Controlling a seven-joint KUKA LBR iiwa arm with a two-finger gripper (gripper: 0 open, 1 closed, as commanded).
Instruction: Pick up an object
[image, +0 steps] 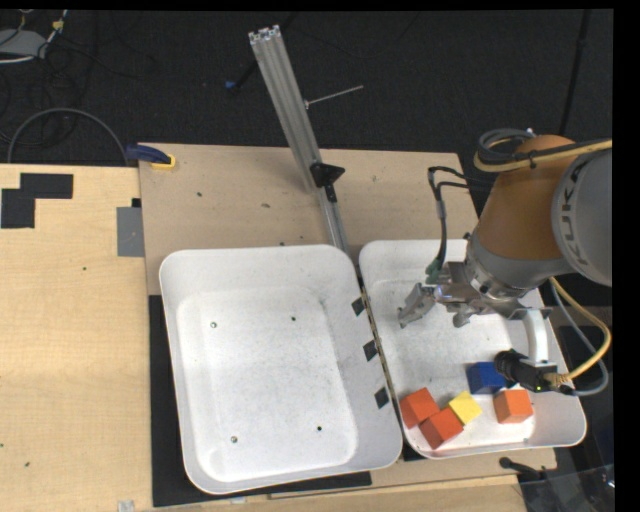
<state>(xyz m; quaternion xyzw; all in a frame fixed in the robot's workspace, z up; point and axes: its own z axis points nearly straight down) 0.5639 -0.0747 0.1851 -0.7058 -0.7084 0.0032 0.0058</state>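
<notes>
My gripper (438, 312) hangs over the middle of the right bin (398, 258), its two grey fingers spread open with nothing between them. Several small blocks lie along that bin's near side, below the gripper and apart from it. A blue block (485, 377) is the closest to it. A yellow block (464, 408) sits between an orange block (513, 405) on the right and two red-orange blocks (419, 405) (441, 427) on the left.
The left bin (172, 272) adjoins the right one, joined by black clips (369, 349). A slanted aluminium bar (293, 115) rises behind the bins. The wooden bench (230, 200) extends to the back and left.
</notes>
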